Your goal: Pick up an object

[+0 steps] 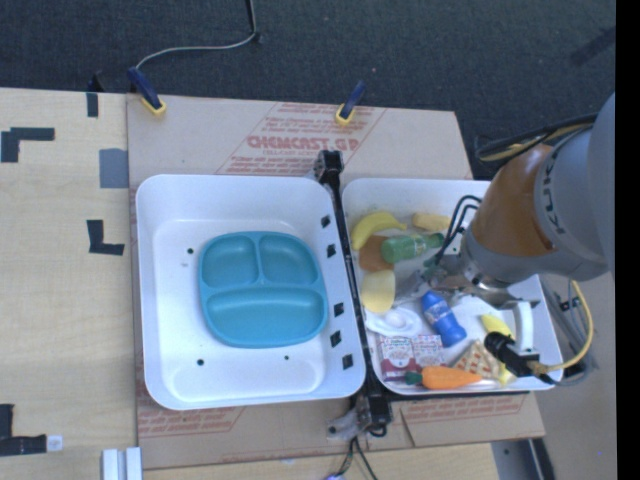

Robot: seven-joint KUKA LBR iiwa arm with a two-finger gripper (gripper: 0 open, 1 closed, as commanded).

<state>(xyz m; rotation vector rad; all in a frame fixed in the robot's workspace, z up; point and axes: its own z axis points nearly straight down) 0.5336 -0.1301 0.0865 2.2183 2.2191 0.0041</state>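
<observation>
Where bins meet, one blue plate (263, 289).

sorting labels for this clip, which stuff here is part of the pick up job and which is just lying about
Part of the job: gripper; right bin with its toys, such as blue bottle, carrot, banana, green bottle.

Lying about: left bin, blue plate, yellow clamps, cable.

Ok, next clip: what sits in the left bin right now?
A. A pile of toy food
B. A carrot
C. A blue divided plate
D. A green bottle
C. The blue divided plate lies flat in the left bin, while the green bottle, the carrot and the other toy food lie in the right bin, where the arm reaches.
</observation>
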